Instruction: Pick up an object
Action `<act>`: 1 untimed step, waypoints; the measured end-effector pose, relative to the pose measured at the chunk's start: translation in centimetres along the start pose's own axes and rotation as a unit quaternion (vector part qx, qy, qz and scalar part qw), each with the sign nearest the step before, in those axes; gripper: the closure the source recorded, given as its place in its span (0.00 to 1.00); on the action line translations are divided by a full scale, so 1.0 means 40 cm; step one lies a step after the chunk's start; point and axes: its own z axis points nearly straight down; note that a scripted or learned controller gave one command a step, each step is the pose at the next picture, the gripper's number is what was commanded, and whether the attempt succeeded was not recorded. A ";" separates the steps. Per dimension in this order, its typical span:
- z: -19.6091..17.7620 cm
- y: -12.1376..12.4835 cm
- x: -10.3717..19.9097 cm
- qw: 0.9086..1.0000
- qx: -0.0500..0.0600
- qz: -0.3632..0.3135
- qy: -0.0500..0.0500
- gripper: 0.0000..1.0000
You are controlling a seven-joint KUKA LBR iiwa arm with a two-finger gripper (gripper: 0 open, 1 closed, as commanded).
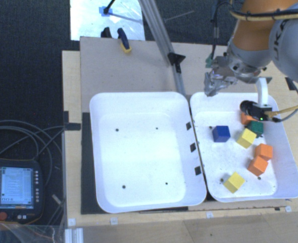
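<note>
My gripper (pixel 210 90) hangs over the back left corner of the right bin (pixel 286 186), fingers drawn together to a point with nothing between them. In that bin lie a blue cube (pixel 221 133), a yellow cube (pixel 247 137), a second yellow cube (pixel 234 182) near the front, and two orange blocks (pixel 264 151) (pixel 258 165) touching each other. A green block (pixel 257 128) and another orange block (pixel 247 119) sit at the back right, partly covered by a black and white fitting (pixel 255 105). The blue cube lies closest to the gripper, in front of it.
The left bin (pixel 96 135) stands beside the right one, joined by black clips (pixel 193 147). A slanted metal pole (pixel 159 29) crosses behind the bins. A teach pendant (pixel 14 189) and cables lie on the floor at left.
</note>
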 end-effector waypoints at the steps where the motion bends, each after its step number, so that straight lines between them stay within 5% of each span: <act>1: -0.008 -0.051 0.114 1.000 0.001 0.000 0.000 1.00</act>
